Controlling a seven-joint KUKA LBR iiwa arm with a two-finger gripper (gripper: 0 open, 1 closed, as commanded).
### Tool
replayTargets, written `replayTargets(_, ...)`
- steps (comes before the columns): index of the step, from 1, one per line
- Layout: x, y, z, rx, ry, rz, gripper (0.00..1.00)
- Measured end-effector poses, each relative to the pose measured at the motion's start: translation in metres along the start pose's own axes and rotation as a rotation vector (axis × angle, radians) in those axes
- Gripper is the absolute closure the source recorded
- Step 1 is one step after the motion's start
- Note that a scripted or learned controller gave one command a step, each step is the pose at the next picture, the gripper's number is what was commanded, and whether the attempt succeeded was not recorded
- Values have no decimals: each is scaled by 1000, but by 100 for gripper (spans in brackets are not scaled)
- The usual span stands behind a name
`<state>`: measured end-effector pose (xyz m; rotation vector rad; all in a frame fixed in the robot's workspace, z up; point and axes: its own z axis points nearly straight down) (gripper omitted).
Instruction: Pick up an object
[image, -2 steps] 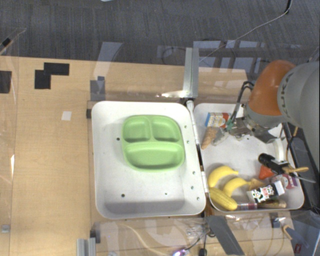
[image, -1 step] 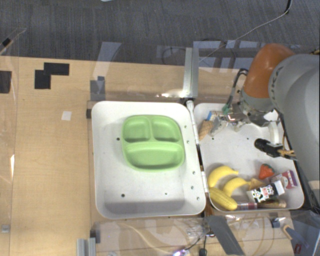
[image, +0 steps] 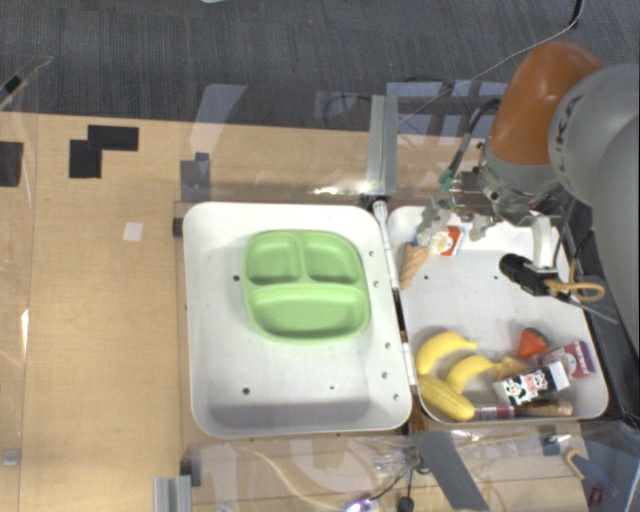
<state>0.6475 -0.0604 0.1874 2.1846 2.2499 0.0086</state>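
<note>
Several toys crowd the near edge of the right bin (image: 470, 300): yellow bananas (image: 447, 372) at the near-left corner, a black-and-white carton (image: 530, 383) just right of them, and a small red toy (image: 533, 342) a little farther back. The middle of this bin is bare. In the left bin (image: 200, 330), a green divided plate (image: 303, 283) sits alone, well apart from everything on the right.

Farther back, a cone (image: 413, 263) leans close to the right bin's left wall. Just beyond it and to its right lies a red-and-white packet (image: 448, 241) - possibly a small box, as the view is too coarse to say. The hand (image: 438, 225) hangs over the far-left corner of the right bin, right above that packet, which looks the likeliest thing to pick. Whether the hand is open or closed I cannot tell from this angle, and nothing is plainly held.

The risks come from crowding. The packet lies near the far wall and the dividing rim, so a descent slightly off to the left could strike the rim or clip the cone. A flat packet may also slide away under a closing grip - or the hand may come up with nothing.
</note>
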Motion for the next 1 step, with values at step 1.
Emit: replayTargets(1,-37,16,83,0,0,-22,0)
